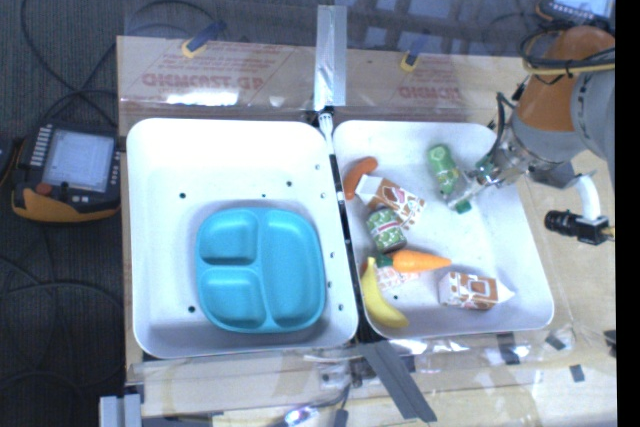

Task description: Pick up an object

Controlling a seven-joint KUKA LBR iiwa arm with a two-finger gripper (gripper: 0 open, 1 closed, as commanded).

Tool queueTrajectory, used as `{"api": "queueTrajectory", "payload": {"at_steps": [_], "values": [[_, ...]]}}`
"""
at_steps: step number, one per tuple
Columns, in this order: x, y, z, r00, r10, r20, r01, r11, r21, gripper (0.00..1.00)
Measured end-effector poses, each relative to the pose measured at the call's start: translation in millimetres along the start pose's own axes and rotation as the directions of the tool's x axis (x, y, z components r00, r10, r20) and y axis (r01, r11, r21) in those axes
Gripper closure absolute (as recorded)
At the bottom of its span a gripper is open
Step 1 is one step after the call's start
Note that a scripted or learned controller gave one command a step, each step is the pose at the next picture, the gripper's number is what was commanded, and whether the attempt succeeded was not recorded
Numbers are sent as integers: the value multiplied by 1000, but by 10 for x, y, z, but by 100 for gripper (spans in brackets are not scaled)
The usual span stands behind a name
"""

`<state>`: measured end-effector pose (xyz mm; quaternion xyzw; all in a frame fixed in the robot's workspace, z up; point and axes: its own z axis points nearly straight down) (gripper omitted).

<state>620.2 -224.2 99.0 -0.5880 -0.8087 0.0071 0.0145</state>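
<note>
The surface [250,80] carries two white bins side by side, so things can be lifted from one and dropped in the other. The left bin [160,165] holds a blue tray [262,267] near its front edge. The right bin [520,245] holds the pickable clutter: two cartons [470,290], a banana [378,300] at the front-left corner, a carrot [420,261], a sausage [358,170], a patterned can [386,228] and a green bottle [442,165] toward the back. The tool [470,190] hangs low just beside the bottle, likely its target; I cannot tell its grip state. Faded red lettering on the surface's back edge is unreadable.
</note>
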Motion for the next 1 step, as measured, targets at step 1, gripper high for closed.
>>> {"api": "queueTrajectory", "payload": {"at_steps": [1], "values": [[387, 507, -777, 1000, -2, 1, 2, 1000, 10, 100]]}}
